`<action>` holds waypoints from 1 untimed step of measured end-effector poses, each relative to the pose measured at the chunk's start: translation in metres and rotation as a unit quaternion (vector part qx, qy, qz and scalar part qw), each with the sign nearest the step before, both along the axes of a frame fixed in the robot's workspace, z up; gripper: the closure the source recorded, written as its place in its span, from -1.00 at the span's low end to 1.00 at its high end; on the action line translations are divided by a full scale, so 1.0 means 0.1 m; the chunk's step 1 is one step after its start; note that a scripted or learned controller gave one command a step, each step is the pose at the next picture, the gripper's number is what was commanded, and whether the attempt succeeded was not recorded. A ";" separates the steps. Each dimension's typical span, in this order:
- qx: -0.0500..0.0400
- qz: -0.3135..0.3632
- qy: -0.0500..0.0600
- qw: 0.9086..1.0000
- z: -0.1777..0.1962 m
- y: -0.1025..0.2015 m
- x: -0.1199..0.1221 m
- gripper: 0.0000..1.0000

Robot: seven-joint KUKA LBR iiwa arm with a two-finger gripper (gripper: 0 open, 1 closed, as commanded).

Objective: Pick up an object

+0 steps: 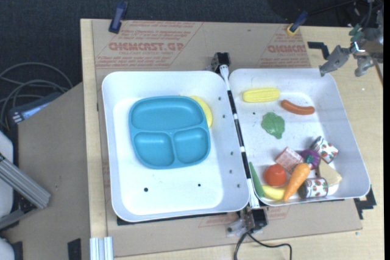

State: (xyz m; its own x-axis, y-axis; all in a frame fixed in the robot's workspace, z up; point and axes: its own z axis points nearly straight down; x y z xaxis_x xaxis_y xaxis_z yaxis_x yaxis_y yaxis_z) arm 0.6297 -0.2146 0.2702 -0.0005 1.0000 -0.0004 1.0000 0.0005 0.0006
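Dark carpet surrounds a cardboard-topped bench [183, 39] bearing two white bins: the left bin [116, 149] holds a blue divided plate [169, 131] with a yellow object [205, 108] peeking from under its 2 o'clock edge. In the right bin [341, 112] toy foods lie loose: a yellow corn cob [261, 95] at 11 o'clock, a sausage [297, 108] beside it, a green leafy piece [273, 124] near centre, and a crowded heap at 6 o'clock where an orange carrot [297, 179] leans over a banana [271, 192] beside a red tomato [275, 175]. The gripper [345, 61] hangs outside that bin's 1 o'clock corner, fingers spread, grasping nothing.
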 end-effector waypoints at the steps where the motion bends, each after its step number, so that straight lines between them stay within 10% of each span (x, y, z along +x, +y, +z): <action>1: 0.001 0.000 0.001 1.000 -0.95 0.45 -0.44 -1.00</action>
State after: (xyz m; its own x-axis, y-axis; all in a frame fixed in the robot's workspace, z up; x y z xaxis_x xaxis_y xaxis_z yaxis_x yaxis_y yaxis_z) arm 0.5853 -0.1693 0.1751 -0.0003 1.0000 0.0009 1.0000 0.0003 -0.0017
